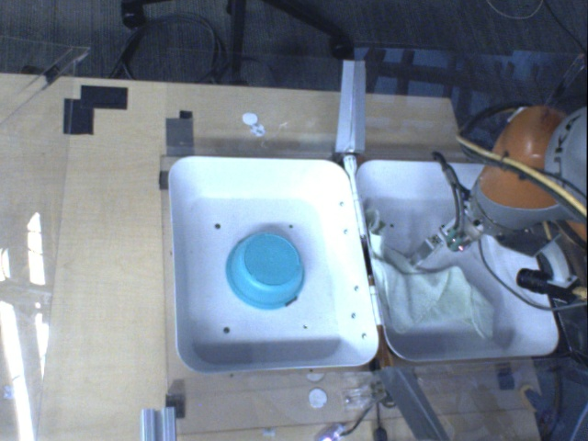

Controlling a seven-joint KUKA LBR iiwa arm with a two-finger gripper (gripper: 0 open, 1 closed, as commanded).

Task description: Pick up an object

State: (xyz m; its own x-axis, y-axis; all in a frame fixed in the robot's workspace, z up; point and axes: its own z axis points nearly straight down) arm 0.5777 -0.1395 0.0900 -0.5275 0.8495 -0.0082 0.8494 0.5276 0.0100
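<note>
resting in the left bin (193,246), blue bowl (265,270); white cloth (436,299) beneath pincer (423,253).

Even, cool overhead light, moderately bright. Bright reflections streak the table (55,274) along its left edge. Soft shadow pools inside the left bin (197,338) at its near wall, with another under the blue bowl (265,269). Overall focus is soft and slightly grainy.

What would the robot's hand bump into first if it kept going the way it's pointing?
Most likely the white cloth in the right bin: the hand points down-left onto it. Depth is hard to judge.
</note>
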